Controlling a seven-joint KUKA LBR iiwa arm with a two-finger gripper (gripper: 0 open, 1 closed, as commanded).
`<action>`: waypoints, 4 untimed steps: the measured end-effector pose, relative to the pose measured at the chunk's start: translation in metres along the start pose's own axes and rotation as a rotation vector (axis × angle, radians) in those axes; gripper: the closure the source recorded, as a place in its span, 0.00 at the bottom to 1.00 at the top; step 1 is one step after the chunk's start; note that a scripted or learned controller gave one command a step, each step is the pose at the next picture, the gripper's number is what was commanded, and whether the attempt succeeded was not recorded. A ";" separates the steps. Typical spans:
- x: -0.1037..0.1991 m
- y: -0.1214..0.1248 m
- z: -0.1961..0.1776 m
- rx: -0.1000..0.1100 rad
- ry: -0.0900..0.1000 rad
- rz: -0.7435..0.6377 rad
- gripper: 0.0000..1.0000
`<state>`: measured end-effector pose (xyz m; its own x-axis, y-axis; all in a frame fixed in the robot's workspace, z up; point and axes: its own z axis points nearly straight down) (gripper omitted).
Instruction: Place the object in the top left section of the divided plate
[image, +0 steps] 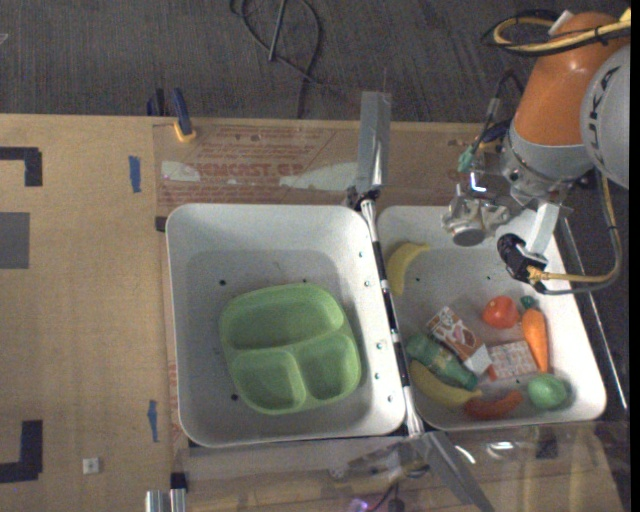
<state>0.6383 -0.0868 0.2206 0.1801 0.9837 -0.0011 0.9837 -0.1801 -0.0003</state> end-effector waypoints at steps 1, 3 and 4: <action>0.003 -0.079 0.036 0.001 0.002 -0.160 1.00; 0.146 -0.094 0.036 -0.003 0.001 -0.384 1.00; 0.160 -0.146 0.091 -0.010 0.003 -0.224 1.00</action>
<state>0.5231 0.0964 0.1290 -0.0429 0.9991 0.0011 0.9990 0.0429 0.0098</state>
